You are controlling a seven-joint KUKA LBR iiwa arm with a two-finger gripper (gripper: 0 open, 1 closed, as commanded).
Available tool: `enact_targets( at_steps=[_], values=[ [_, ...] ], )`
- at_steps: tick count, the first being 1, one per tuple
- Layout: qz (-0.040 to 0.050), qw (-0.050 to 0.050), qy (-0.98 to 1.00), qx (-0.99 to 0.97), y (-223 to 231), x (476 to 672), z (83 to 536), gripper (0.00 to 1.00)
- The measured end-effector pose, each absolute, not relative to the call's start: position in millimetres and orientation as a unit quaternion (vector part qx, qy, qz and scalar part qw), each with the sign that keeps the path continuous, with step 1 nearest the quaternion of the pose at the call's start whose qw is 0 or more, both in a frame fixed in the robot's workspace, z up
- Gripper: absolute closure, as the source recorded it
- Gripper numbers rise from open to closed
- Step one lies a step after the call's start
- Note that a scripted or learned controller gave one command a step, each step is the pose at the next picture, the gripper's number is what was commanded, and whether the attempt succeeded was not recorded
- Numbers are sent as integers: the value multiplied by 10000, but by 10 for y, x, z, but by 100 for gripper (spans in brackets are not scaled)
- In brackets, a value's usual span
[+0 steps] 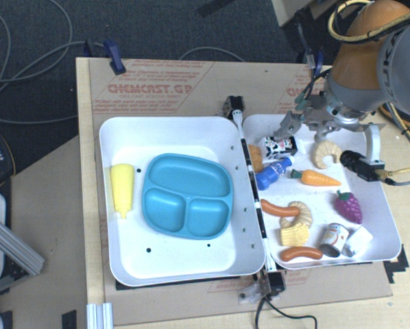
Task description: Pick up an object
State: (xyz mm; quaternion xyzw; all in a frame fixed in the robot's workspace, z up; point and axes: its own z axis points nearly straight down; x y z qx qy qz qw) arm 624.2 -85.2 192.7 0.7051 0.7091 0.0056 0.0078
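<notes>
The right bin [390, 235] holds several small toys. A black-and-white toy [279, 144] lies near its far left corner, with a blue bottle [272, 174] just in front of it. To the right are an orange carrot [319, 178] and a beige croissant [325, 153]. My gripper [305, 125] hangs over the bin's far end, above and slightly right of the black-and-white toy, with nothing visibly held.
Purple grapes [349, 206], two sausages [282, 209] [299, 253], a yellow block [294, 235] and a small can [334, 237] fill the near half of the right bin. The left bin [116, 139] holds a blue divided plate [188, 195] and a yellow piece [121, 187].
</notes>
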Motion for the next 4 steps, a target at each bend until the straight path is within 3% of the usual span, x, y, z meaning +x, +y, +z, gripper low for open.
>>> enact_targets(
  at_steps=[1, 2, 3, 4],
  values=[
    [13, -9, 7075, 7067, -930, 6445, 1065, 0],
    [-6, -8, 7086, 7056, -1003, 6696, 929, 0],
    [17, 25, 7088, 7054, -996, 6710, 1057, 100],
    [-18, -29, 7062, 7081, -1029, 5960, 1180, 100]
  ],
)
